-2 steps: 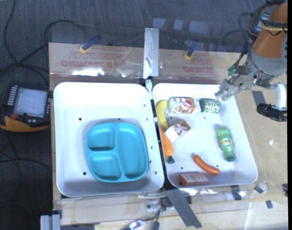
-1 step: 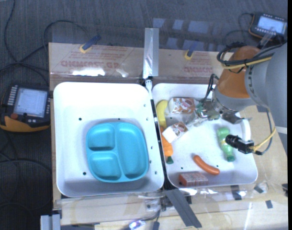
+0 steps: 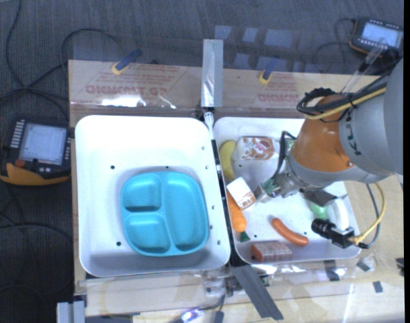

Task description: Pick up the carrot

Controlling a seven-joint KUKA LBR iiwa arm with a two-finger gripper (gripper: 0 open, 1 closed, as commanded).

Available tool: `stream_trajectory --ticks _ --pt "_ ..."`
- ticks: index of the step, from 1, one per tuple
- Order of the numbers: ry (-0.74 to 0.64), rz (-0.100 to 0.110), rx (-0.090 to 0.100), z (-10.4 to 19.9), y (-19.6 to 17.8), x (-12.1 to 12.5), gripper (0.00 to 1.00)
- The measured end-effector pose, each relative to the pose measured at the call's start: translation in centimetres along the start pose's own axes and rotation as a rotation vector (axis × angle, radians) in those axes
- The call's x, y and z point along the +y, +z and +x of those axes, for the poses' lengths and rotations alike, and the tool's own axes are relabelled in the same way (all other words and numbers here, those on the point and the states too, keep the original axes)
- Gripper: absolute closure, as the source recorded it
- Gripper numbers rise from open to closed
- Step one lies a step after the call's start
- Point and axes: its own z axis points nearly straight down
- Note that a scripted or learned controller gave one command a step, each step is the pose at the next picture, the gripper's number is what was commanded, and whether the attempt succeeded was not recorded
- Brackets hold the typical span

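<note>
1. The gripper point(image 3: 271, 188) hangs low in the right bin point(image 3: 339, 247), just beside a small white carton point(image 3: 241, 192); whether it is apart or together cannot be told from this angle.
2. The carrot point(image 3: 236, 215) lies against the right bin's left wall, just below the carton, apart from the gripper. Its long axis runs roughly up-down in the view, tilted slightly; which end is the tip is unclear.
3. The right bin also holds a banana point(image 3: 226, 159), a brown-and-white packet point(image 3: 256, 148), a sausage point(image 3: 289, 231) and a reddish-brown block point(image 3: 271, 251).
4. The left bin point(image 3: 97, 153) holds 1 blue 3-compartment tray point(image 3: 166, 211).
</note>
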Motion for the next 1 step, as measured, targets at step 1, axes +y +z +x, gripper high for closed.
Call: stream_trajectory --ticks 1 --pt "-0.308 -0.005 -0.001 0.59 -0.09 -4.39 1.00"
